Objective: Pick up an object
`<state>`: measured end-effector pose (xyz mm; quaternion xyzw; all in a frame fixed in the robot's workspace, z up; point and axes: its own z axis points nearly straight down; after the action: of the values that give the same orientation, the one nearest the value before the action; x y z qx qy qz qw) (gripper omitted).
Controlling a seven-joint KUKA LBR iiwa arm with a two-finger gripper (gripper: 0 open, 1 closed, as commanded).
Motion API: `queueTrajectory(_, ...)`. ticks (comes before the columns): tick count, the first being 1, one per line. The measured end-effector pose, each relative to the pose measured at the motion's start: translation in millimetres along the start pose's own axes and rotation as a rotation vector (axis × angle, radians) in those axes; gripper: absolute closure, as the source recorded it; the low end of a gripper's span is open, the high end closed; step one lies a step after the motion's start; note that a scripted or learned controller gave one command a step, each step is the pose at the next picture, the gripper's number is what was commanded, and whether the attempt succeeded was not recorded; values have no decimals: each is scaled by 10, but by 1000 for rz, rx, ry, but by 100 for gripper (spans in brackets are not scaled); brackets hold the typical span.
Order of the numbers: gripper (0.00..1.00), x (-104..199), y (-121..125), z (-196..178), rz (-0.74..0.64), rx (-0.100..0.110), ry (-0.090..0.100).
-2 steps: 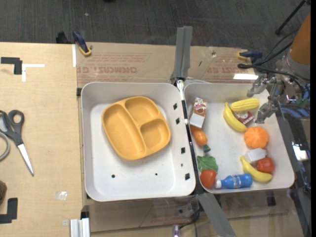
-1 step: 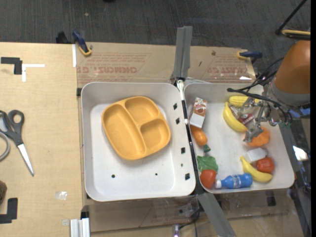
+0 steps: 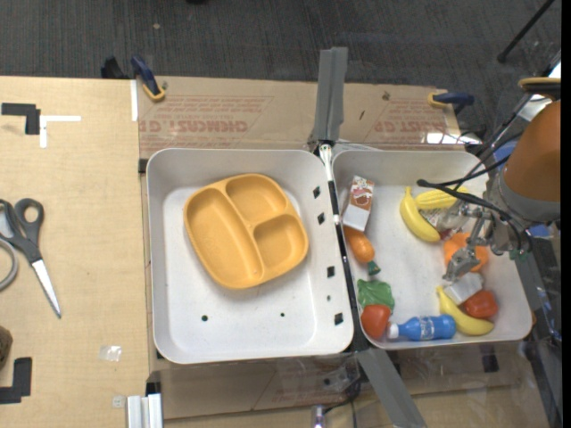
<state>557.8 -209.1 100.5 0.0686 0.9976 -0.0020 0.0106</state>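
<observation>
Two white bins are set side by side on the bench. On the far left of the bench a pair of scissors [image 3: 31,243] lies well apart from them. In the left bin [image 3: 169,328] a yellow divided plate [image 3: 245,230] rests alone and is not being approached. In the right bin [image 3: 393,194] the loose objects are gathered: a small carton [image 3: 359,201] and an orange carrot-like piece [image 3: 360,247] near the dividing wall, a green piece [image 3: 376,292] and a red one [image 3: 376,319] below them, a blue bottle [image 3: 425,328] along the near wall, and two bananas [image 3: 417,217] [image 3: 464,315]. At the right side the gripper [image 3: 463,270] is lowered among an orange object [image 3: 466,250] and a red object [image 3: 481,304]. Whether its fingers are spread or closed cannot be told, and nothing is plainly seen between them. The pick is therefore judged not yet done: every object lies in the bin, and a secure grasp and lift remain.
</observation>
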Motion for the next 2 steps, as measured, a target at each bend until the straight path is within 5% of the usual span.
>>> queueTrajectory(1, 0, -40, 242, 75, 46, -2, 17)
queueTrajectory(2, 0, 781, 323, 13, 295, 0, -3)
